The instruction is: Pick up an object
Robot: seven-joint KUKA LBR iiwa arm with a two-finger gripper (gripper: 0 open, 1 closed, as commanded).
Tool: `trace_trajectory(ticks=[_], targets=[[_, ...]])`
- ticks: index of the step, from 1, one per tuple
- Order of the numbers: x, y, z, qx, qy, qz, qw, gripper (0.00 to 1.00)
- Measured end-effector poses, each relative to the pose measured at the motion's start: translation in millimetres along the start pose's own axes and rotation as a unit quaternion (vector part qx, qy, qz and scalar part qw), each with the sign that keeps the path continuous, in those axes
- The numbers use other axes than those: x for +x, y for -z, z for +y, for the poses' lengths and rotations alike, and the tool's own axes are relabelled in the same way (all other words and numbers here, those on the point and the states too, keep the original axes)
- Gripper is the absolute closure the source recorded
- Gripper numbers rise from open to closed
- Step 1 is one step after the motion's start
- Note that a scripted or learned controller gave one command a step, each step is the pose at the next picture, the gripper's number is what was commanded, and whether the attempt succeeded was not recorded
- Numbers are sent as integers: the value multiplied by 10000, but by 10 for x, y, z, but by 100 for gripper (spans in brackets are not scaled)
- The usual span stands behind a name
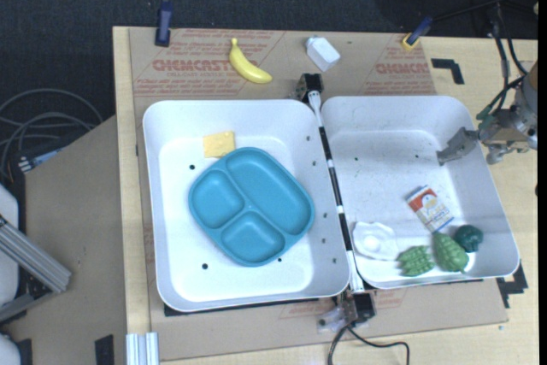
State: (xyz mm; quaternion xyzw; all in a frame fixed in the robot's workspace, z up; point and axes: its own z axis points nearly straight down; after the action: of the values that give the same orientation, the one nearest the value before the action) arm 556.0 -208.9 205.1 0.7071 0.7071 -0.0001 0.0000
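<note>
A: Arm pose?
B: Reaching in from the right edge, wrist over the right rim of the right bin (pixel 402 111). Gripper (pixel 455 148) low above the bin's upper right corner, one grey finger (pixel 453 147) angled left and down toward the floor.
A: Fingers?
B: Cannot tell how far open; second one hidden. Nothing seen held.
A: Objects in right bin?
B: Small card box (pixel 429 208) mid-right, well apart from the gripper. Along the near wall: white cup-like piece (pixel 373 240), two green lumpy toys (pixel 434 256), dark teal ball (pixel 467 237) just beside them.
A: Left bin?
B: Blue divided plate (pixel 249 204) centred, yellow block (pixel 219 144) touching its far edge.
A: On the table?
B: Banana (pixel 248 65) and white block (pixel 323 53) behind the bins.
</note>
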Motion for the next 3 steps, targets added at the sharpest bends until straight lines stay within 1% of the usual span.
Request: trace_trajectory(ticks=[1, 2, 3], targets=[[239, -1208, -133, -1, -1, 1, 10000, 0], [234, -1107, -131, -10, -5, -6, 10000, 100], [1020, -1207, 304, -9, 10, 6, 10000, 100]])
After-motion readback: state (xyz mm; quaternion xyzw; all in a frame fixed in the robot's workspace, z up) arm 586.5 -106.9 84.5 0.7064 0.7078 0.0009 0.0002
